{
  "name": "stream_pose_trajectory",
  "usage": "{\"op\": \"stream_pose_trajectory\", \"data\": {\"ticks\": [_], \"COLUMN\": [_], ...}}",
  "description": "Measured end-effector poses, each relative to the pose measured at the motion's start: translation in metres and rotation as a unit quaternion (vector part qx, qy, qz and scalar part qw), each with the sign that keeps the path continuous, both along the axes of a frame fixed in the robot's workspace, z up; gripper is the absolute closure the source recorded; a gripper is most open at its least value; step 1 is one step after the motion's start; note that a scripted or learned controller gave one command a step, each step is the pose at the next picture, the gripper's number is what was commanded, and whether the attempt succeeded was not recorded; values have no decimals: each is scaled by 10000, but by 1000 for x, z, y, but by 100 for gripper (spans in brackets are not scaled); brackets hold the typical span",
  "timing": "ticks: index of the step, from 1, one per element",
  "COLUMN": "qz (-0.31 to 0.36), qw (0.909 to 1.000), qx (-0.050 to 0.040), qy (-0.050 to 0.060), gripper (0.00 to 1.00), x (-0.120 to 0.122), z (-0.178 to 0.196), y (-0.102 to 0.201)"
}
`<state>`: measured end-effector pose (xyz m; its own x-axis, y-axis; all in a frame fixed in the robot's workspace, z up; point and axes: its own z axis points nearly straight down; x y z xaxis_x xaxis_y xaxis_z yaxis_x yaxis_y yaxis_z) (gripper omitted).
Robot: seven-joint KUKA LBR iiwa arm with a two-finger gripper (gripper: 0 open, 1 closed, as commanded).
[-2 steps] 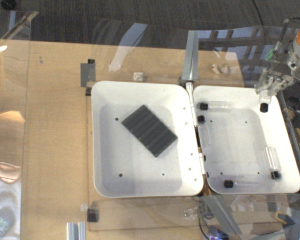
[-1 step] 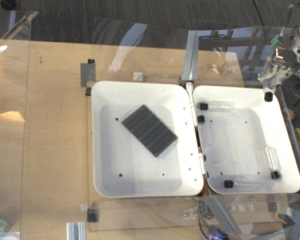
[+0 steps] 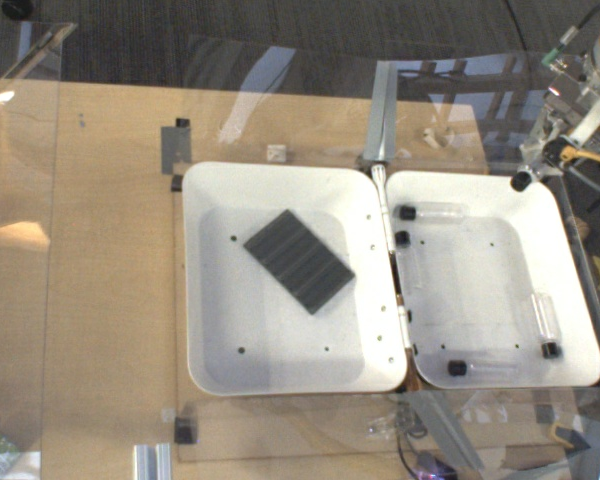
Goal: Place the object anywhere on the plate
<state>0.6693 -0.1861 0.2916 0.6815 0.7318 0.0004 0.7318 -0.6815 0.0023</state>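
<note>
Fingers cannot be told apart at this distance, so whether they are spread or closed is unclear; the gripper (image 3: 528,173) sits at about two o'clock, over the far right corner of the right bin (image 3: 565,218). Inside that bin lie clear tubes with black caps: one (image 3: 430,211) near its eleven o'clock corner, one (image 3: 544,320) at four o'clock, one (image 3: 480,368) along the near wall. A dark ridged plate (image 3: 299,261) lies tilted in the left bin (image 3: 205,298).
</note>
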Motion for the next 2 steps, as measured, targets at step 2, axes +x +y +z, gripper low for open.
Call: {"op": "stream_pose_trajectory", "data": {"ticks": [2], "qz": [-301], "qw": [9995], "qx": [7], "qy": [5], "gripper": [100], "x": [-22], "z": [-107], "y": [2]}}
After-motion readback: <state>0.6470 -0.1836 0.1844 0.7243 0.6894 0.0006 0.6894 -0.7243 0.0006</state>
